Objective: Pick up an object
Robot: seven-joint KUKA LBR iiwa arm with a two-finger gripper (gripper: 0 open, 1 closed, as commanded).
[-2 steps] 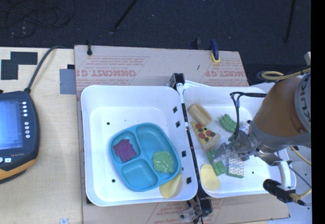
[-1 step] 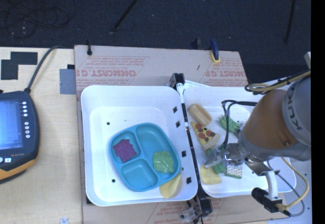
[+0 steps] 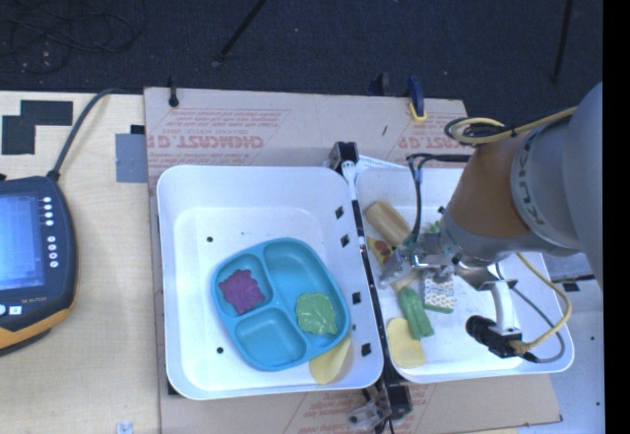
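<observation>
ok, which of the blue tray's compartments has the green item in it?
The compartment on the tray's right side holds the green item; the purple item sits in the left one.

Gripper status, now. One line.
Gripper: low in the right bin over the green object; whether it is open, closed or holding anything cannot be told.

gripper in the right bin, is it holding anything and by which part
Cannot be told: the gripper is low among the right bin's items, but no object shows between its fingers.
</observation>
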